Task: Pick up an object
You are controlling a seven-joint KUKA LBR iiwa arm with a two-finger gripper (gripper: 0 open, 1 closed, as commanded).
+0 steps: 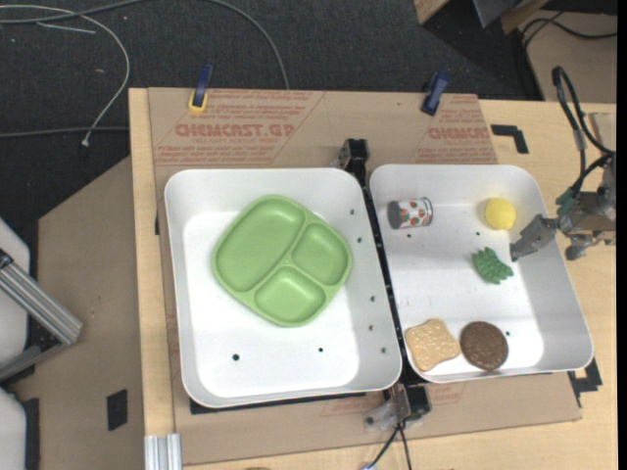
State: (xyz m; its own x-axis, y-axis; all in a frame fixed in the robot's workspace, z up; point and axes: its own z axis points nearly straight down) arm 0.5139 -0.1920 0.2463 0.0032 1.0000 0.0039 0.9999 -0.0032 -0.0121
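The right bin [549, 306] holds a small can lying on its side [409, 213], a yellow lemon [501, 213], a green leafy piece [492, 264], a tan cracker [431, 345] and a round brown cookie [484, 346]. My gripper [552, 244] hangs over the bin's right rim, to the right of the green piece and below the lemon. Its two fingers stand apart, open, with no object between them. One finger [532, 237] points down-left toward the green piece without touching it.
A green divided plate [282, 259] lies in the left bin [196, 341]. A black clamp [354, 153] sits where the bins meet at the back. Cables run along the bench's right edge [573, 116].
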